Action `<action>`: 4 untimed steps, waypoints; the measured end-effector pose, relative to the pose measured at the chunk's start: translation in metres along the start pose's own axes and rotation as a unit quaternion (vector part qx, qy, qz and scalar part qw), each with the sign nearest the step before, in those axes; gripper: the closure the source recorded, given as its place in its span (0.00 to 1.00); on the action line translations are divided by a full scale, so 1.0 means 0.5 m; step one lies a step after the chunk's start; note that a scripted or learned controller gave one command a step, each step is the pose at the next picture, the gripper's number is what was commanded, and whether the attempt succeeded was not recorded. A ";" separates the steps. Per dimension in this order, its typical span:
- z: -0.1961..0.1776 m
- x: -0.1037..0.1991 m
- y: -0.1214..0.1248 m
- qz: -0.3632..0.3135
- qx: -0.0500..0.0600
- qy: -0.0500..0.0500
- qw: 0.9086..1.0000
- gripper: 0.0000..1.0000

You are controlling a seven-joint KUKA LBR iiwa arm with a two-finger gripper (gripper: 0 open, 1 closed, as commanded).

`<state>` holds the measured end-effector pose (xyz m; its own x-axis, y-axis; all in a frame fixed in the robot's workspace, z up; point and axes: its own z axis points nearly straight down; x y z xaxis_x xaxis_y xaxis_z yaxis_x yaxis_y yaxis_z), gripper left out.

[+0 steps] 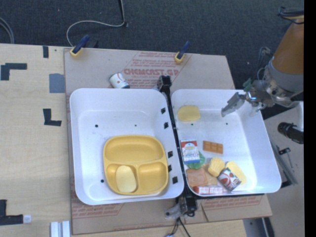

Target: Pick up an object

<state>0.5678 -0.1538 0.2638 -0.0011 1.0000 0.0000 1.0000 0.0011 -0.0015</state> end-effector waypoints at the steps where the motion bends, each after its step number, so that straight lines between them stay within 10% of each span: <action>1: 0.184 0.001 -0.125 0.002 0.007 0.002 1.000 0.00; 2: 0.354 0.034 -0.047 0.002 -0.004 -0.006 1.000 0.00; 3: 0.353 0.028 -0.155 0.002 -0.005 -0.001 1.000 0.00; 4: 0.353 0.036 -0.162 0.001 -0.007 -0.004 1.000 0.00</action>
<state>0.4865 -0.1360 0.0874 0.0010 1.0000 -0.0072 0.9999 -0.0009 0.0118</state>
